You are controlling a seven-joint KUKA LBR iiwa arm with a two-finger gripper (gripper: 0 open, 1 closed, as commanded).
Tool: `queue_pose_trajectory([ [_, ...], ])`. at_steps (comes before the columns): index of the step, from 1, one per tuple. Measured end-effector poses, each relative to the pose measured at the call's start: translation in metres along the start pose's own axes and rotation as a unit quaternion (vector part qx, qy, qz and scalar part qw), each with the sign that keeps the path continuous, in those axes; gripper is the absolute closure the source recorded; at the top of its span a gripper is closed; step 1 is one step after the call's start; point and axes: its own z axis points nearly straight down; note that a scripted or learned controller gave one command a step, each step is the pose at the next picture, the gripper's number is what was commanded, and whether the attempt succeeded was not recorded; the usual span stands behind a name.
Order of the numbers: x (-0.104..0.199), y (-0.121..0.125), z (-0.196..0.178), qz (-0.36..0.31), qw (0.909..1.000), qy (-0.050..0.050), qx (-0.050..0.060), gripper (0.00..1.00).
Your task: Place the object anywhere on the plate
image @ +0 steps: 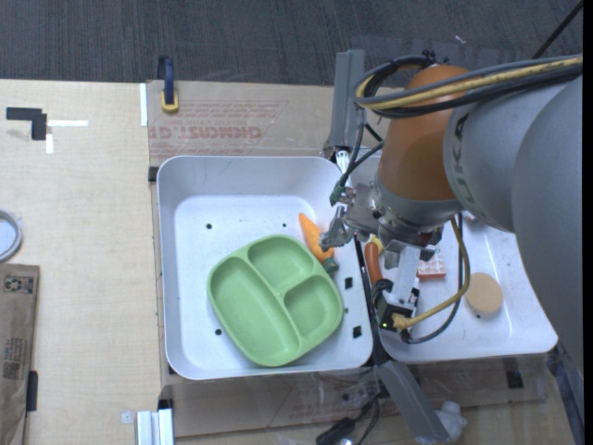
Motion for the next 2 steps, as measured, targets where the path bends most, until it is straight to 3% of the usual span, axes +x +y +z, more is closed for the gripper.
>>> queue_pose_trajectory([
  [1, -0.058, 0.010, 0.032, -0.138, 0.9904, 0.001, -0.001, 0.00],
  [2, -0.068, -0.008, 0.032, -0.023, 0.9997, 0.002, 0.000, 0.00],
])
